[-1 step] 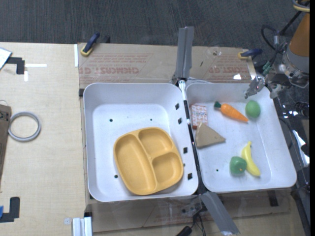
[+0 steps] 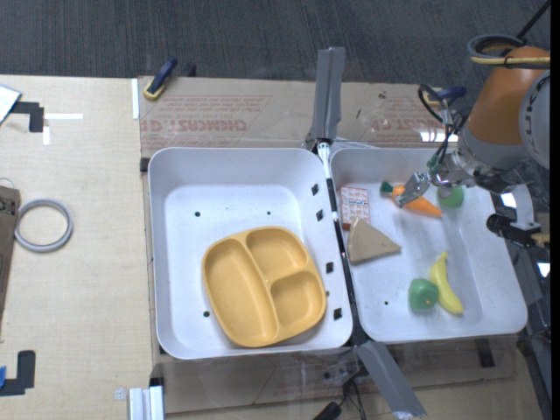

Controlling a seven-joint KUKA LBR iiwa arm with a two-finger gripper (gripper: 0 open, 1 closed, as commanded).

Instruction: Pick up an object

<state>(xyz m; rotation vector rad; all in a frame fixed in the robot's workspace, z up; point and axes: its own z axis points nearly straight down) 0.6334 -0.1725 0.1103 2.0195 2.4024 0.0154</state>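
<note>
Nearest the camera, a yellow plastic plate with three compartments (image 2: 262,284) lies in the left white bin (image 2: 175,234), toward its front edge and right of centre. In the right white bin (image 2: 490,318), a green round toy fruit (image 2: 423,295) sits near the front edge, touching a yellow toy banana (image 2: 447,284) on its right. A tan wedge of cardboard (image 2: 372,242) lies beside the bin's left wall, with a small red-and-white printed packet (image 2: 354,205) just behind it. Toward the back edge lies an orange toy carrot (image 2: 421,204), with a green ball (image 2: 451,196) just to its right. The grey arm, with its orange band, reaches to the bin's back right corner, and its gripper (image 2: 413,190) hangs over the carrot's left end. Whether its jaws are apart or together cannot be told. Nothing shows between them. On the bench left of the bins lies a grey tape roll (image 2: 41,225).
</note>
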